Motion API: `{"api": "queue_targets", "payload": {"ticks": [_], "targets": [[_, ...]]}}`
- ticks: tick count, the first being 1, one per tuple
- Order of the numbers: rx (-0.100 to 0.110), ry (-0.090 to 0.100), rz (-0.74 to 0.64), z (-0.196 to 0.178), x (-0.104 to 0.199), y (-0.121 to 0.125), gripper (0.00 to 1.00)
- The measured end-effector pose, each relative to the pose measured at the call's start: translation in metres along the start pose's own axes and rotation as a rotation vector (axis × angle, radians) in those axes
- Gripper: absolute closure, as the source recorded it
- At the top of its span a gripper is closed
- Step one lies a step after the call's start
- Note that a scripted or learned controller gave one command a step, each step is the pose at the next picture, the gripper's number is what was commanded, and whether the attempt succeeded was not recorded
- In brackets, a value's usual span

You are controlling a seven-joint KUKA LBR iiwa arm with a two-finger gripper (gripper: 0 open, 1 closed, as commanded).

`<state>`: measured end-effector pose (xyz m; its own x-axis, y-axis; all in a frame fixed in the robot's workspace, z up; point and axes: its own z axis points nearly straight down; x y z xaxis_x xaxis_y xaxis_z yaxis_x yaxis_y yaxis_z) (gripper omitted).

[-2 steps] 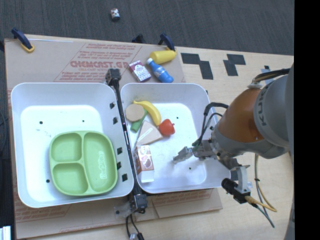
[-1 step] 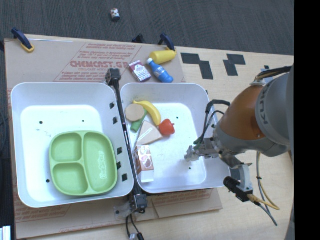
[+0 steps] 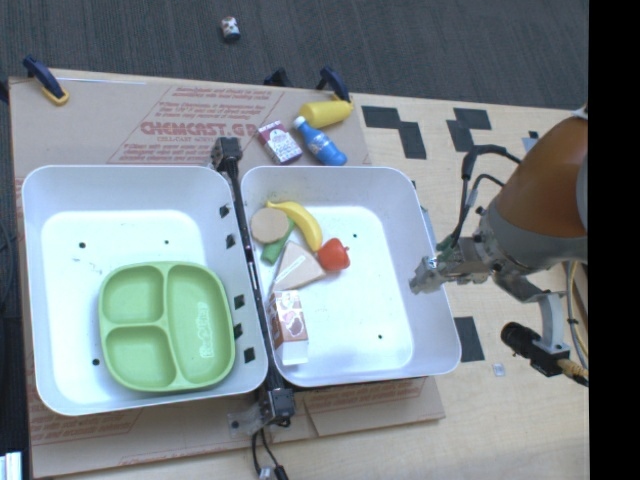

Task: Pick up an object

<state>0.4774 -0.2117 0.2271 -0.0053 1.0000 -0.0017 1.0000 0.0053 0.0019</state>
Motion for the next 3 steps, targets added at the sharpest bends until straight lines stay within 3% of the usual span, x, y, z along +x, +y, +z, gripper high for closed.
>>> {"api": "queue_targets", "payload": {"ticks": [1, 2, 3], "targets": [[0.005, 0.002, -0.001, 0.009, 0.001, -0.001, 1.00], [0.005, 0.002, -0.001, 0.041, 0.001, -0.001, 1.00], [0.001, 0.001, -0.001, 0.027, 0.000, 0.000, 1.00]]}}
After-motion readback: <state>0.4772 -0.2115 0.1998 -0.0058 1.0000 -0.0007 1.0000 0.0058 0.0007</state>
